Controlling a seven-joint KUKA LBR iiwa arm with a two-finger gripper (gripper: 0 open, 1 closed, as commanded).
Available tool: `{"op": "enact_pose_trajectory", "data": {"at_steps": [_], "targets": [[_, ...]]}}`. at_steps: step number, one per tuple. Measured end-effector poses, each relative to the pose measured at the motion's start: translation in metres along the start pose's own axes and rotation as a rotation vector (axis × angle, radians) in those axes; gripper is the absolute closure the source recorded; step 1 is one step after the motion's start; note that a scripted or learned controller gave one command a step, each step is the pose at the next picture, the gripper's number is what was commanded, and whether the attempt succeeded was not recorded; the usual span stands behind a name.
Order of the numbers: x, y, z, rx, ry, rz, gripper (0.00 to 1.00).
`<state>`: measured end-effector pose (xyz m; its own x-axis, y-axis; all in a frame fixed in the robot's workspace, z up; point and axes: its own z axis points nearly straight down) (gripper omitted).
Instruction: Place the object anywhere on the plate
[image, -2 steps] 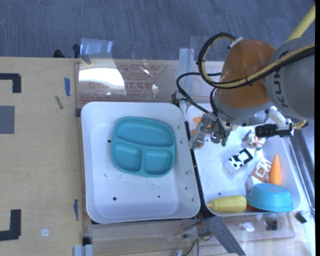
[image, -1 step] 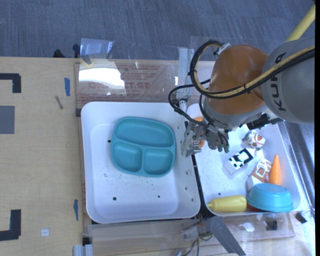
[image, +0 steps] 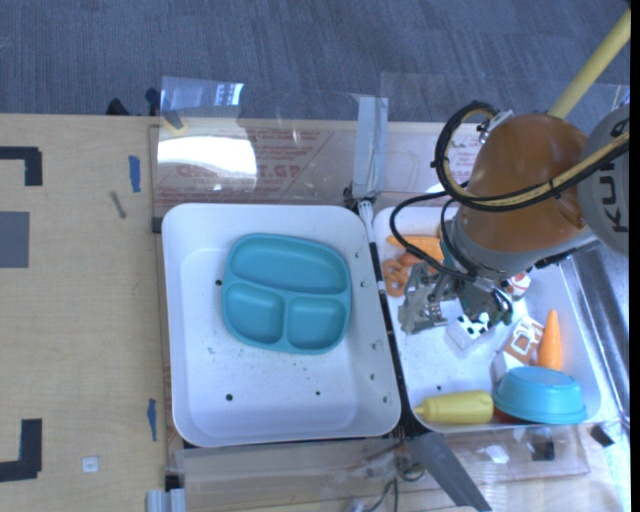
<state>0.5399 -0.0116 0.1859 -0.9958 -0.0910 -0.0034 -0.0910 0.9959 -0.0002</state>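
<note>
A teal plate (image: 287, 292) with three compartments lies in the left white bin (image: 200, 400). My gripper (image: 428, 310) hangs over the right bin (image: 585, 395), near its left wall, under the orange wrist band. Just right of it sits a small white block with black dots (image: 474, 325). An orange carrot-like piece (image: 420, 246) and smaller orange bits (image: 398, 273) lie behind the gripper. I see nothing clearly between the fingers.
In the right bin a yellow banana-like object (image: 456, 407) lies along the front edge, a blue bowl (image: 540, 395) sits upside down beside it, and an orange carrot (image: 551, 340) stands next to a white-orange item (image: 519, 345). A clear panel (image: 260, 150) rises behind the bins.
</note>
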Motion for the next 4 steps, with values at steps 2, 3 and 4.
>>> {"op": "enact_pose_trajectory", "data": {"at_steps": [2,3,4], "targets": [[-0.061,0.013,0.0,0.0,-0.001,-0.016,1.0],[-0.13,0.014,0.0,-0.001,-0.007,-0.212,1.0],[-0.078,-0.038,-0.003,0.001,-0.003,-0.287,1.0]]}}
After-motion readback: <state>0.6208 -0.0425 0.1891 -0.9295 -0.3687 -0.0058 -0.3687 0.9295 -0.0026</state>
